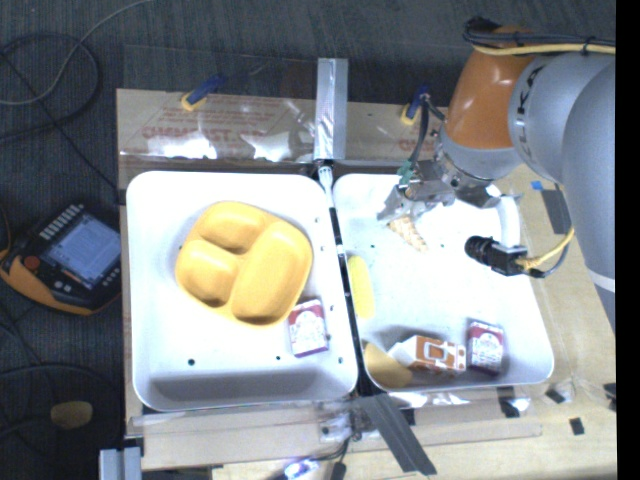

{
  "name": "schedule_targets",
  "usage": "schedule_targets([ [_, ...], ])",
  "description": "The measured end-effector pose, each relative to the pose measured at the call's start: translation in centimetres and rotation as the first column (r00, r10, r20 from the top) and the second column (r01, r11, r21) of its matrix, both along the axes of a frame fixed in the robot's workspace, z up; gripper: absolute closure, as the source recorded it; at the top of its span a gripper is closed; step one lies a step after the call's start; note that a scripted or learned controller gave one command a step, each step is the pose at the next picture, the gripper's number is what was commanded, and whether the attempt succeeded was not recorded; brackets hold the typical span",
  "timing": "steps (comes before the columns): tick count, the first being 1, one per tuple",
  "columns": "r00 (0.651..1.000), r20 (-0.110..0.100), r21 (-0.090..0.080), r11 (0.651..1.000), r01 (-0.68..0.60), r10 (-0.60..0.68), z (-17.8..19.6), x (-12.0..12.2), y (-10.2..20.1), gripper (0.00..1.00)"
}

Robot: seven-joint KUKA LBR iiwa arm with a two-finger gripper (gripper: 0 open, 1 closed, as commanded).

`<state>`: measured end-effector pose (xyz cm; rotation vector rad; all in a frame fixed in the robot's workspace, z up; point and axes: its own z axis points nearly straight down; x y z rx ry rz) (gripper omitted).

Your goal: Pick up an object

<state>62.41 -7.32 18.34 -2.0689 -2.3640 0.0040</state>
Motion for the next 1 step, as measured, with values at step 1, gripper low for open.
schedule_targets([
  [1,0.998,0.000,0.000,0.998,-0.064,0.064,1.23,-2.74,-0.96,1.00],
])
